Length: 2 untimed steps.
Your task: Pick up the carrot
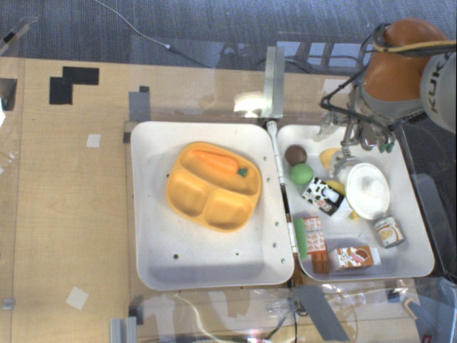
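The orange carrot (218,163), with a small green stem end, lies in the long back compartment of a yellow divided plate (211,209) in the left bin (153,249). My gripper (351,143) hangs over the back of the right bin (414,259), below the arm's orange band. It is far to the right of the carrot, above a yellow piece (328,156) and the white bowl (367,190). I see nothing held in it.
The right bin holds a brown ball (295,153), a green ball (301,174), a black-and-white carton (323,196), a small can (388,231), an orange carton (353,257) and a red-and-green pack (309,236). A metal divider (280,184) separates the bins.
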### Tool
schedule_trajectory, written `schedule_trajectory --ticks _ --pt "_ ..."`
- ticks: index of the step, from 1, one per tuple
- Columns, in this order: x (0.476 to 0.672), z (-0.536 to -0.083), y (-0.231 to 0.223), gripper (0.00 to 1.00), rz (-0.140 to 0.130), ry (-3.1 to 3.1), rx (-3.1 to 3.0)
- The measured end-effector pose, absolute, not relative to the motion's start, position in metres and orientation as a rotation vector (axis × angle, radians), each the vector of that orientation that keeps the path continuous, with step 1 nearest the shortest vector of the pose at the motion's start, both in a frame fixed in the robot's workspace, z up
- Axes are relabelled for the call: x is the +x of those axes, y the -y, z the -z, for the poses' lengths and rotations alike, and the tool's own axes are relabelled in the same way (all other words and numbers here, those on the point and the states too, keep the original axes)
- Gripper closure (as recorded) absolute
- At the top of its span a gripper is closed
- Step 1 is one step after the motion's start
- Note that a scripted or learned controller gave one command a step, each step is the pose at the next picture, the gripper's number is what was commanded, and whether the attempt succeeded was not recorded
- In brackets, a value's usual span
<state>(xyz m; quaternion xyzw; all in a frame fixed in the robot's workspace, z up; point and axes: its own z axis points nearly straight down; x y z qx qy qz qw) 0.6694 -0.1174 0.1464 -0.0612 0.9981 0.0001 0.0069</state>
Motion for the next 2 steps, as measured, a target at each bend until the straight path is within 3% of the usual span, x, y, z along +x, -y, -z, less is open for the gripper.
schedule_trajectory --ticks 1,2 --pt "0.6715 -0.0909 0.1247 0.00 0.004 -3.122 -0.278" --pt "0.6698 -0.0903 0.1185 0.00 -0.008 -3.147 0.055"
